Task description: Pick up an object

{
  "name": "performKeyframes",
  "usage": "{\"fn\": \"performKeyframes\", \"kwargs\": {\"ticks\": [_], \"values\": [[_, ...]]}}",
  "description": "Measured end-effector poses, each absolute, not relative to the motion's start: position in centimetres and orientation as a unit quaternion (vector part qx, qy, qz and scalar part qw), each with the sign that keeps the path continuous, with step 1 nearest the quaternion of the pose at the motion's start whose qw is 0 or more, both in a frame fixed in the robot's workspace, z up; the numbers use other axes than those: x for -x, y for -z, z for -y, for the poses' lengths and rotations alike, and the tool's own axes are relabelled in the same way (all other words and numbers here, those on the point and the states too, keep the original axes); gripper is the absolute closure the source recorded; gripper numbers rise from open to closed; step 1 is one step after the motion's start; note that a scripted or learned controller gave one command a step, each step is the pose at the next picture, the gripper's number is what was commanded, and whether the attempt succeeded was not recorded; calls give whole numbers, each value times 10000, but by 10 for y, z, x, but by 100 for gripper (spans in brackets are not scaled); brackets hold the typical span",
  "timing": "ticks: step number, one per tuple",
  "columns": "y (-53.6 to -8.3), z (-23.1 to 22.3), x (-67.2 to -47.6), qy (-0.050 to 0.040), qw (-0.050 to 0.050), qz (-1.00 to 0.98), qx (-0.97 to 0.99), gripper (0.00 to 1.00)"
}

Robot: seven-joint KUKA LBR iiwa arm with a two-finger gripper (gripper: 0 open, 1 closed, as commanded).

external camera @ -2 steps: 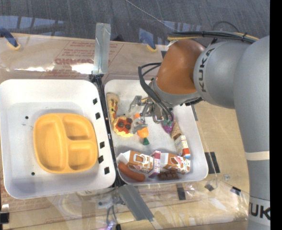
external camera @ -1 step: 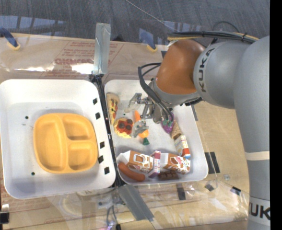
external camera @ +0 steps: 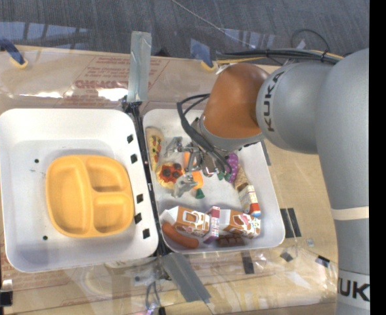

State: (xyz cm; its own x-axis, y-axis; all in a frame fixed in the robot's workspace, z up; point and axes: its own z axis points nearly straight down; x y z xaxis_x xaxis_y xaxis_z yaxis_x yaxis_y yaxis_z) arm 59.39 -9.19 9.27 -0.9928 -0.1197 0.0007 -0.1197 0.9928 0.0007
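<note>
"KUKA" lettering on the grey arm point(external camera: 291, 110), twice, partly cropped.

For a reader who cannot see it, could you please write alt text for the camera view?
A grey KUKA arm with an orange band reaches from the right down into the right white bin, which holds a jumble of toy food, including a hot dog and small cartons. The left white bin holds a yellow divided tray.

The arm's orange wrist point(external camera: 231, 104) hides the upper middle of the right bin point(external camera: 272, 195) and most of the gripper point(external camera: 196, 166), whose finger position is unclear. Small toys beneath it overlap, too tangled to identify. The arm point(external camera: 331, 130) is cut off at the right and bottom edges.
</note>
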Motion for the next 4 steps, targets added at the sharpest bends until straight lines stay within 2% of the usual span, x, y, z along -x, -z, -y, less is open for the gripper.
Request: {"fn": "performKeyframes", "kwargs": {"ticks": [1,2,3,4], "values": [[-109,91,-598,-7,-55,9981,-617,100],[-108,91,-598,-5,-49,9981,-620,0],[-93,90,-588,1,-1,9955,-950,0],[-109,89,-592,-5,-60,9953,-971,100]]}}
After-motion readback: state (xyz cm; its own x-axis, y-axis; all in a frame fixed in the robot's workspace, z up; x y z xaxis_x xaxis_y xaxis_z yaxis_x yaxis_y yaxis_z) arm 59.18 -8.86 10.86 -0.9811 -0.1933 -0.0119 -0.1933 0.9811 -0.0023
